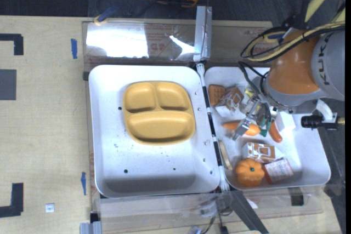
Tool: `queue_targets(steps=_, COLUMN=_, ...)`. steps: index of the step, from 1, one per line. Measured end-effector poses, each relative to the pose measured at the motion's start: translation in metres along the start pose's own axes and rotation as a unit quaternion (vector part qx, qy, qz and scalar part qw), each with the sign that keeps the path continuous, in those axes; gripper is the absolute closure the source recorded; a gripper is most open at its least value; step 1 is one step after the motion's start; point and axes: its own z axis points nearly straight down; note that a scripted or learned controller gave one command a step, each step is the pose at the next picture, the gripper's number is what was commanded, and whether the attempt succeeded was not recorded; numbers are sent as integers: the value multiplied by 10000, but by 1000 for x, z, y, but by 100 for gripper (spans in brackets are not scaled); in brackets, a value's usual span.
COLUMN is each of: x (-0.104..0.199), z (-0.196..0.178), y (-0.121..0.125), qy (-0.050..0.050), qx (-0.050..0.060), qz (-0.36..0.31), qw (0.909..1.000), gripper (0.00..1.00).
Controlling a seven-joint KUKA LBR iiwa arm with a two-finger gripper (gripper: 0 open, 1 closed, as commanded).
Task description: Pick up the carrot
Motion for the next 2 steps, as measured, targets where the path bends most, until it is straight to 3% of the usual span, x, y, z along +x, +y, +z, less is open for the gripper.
queue_targets(steps=1, x=-2, z=-13, y=1, qy=-48, qx=-31, qz=14, qw=10000, gripper=100)
queue_targets(steps=2, x=-30, z=-100, y=61, qy=-7, qx=-2, qz=1046, qw=9945, gripper=100)
